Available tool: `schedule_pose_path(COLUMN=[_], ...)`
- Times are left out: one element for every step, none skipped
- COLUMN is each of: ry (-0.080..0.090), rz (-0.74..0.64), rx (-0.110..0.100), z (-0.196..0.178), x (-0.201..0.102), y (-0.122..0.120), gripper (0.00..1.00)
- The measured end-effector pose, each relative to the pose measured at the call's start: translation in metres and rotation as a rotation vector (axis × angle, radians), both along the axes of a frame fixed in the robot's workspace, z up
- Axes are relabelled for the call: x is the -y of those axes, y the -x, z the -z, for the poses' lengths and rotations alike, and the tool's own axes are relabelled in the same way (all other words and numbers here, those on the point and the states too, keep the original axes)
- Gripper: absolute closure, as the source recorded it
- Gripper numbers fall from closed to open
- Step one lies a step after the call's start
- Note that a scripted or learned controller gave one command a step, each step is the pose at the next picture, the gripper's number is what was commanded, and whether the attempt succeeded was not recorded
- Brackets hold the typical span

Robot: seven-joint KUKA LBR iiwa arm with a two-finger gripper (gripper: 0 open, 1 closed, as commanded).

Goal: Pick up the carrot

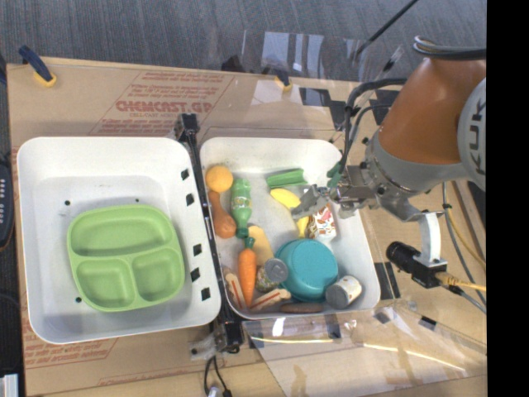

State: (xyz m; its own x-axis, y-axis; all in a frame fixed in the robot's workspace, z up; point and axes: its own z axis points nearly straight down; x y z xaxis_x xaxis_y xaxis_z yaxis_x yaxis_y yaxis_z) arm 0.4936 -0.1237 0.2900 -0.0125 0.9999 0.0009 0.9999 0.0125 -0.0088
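Observation:
The carrot (247,271) lies in the right bin (273,149) near its front left, orange with a small green top pointing to the back. It rests between a pale stick-like piece and a teal bowl (310,269). My gripper (317,198) hangs over the right part of the same bin, beside a yellow banana-like piece (285,197) and above a small white carton (323,222). The gripper is well to the right of and behind the carrot, apart from it. Nothing shows in its grasp.
The right bin also holds an orange ball (218,178), a green bottle (240,201), a green cucumber (285,177), a grey cup (343,290) and several small items. A green divided plate (126,256) sits in the left bin (50,172).

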Motion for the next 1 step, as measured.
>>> schedule_pose_path(ry=[-0.001], rz=[-0.088], rx=[-0.011], z=[0.1035], x=[-0.0574], y=[-0.0167], gripper=[0.00])
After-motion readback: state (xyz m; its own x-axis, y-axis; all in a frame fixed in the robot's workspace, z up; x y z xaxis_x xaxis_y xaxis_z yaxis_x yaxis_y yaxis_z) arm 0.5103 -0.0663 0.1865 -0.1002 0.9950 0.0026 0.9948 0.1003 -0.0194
